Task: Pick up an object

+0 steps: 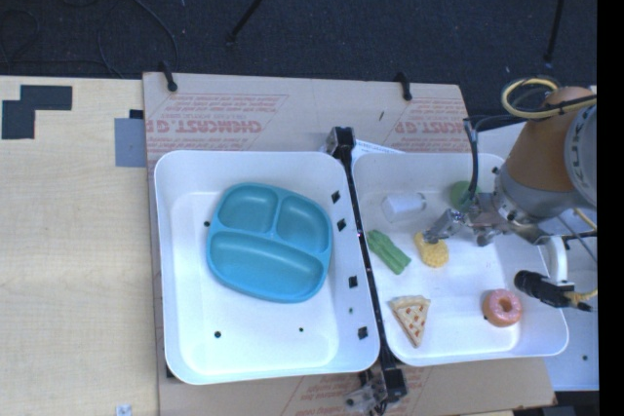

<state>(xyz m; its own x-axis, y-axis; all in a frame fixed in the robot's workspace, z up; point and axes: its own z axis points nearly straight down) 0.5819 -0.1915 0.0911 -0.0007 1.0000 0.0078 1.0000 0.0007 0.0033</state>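
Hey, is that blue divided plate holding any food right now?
Empty: all three compartments of the blue plate show bare blue; it lies alone in the left bin.

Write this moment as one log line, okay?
pincer over yellow toy | right bin | pink donut, pizza slice untouched

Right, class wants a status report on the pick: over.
Gripper low in right bin, over yellow toy. Nothing seen held. Green toy, clear cup close by.
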